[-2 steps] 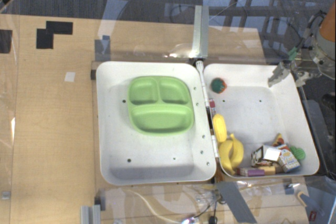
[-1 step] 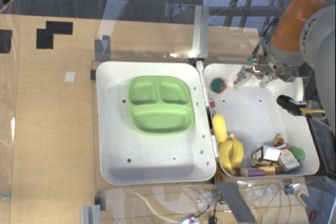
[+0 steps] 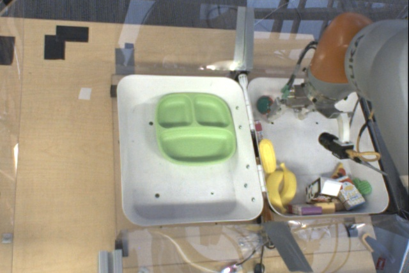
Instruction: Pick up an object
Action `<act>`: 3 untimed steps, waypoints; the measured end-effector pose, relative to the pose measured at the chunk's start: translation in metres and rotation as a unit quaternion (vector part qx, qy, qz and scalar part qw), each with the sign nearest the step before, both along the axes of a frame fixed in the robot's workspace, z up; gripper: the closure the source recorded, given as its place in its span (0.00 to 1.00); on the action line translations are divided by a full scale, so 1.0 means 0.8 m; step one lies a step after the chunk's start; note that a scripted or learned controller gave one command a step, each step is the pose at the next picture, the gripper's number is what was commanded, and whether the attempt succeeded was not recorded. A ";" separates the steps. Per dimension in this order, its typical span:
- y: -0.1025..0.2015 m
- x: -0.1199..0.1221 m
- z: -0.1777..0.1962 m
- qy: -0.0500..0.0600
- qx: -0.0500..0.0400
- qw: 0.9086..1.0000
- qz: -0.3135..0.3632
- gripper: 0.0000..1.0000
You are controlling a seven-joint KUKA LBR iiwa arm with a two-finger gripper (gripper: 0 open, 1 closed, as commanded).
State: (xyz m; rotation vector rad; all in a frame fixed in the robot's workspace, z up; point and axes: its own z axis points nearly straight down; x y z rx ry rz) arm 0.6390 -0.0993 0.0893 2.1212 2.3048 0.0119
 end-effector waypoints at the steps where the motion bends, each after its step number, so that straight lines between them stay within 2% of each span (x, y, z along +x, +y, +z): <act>1: 0.008 0.031 -0.001 0.018 -0.002 1.000 -0.010 0.00; 2: 0.011 -0.048 0.001 0.000 0.001 0.999 -0.050 0.00; 3: 0.022 0.012 -0.001 0.000 0.002 0.994 -0.106 0.00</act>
